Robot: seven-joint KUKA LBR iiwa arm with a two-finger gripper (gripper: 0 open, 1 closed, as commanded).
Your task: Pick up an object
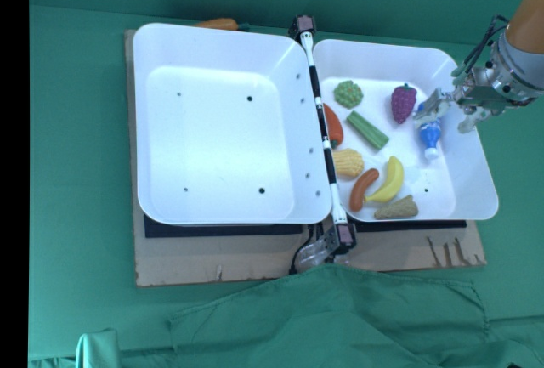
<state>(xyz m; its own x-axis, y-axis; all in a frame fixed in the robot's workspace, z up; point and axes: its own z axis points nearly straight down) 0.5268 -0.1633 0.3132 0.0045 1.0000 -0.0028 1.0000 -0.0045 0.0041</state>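
arm — enters from right | gripper — low, wrist angled left

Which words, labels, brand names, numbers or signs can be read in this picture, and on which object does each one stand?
None can be read.
The blue and white bottle in the right bin may carry a label, but it is too small and blurred to read.
The toy foods, such as the banana, bear no text.

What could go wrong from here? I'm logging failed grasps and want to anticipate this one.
1. The claw sits by the blue-and-white bottle and the purple grapes; a descent might knock one aside rather than grasp it.
2. The bottle lies close to the right bin's wall, so one side of the claw could catch the wall.
3. The banana, sausage and corn crowd together, inviting double grabs.
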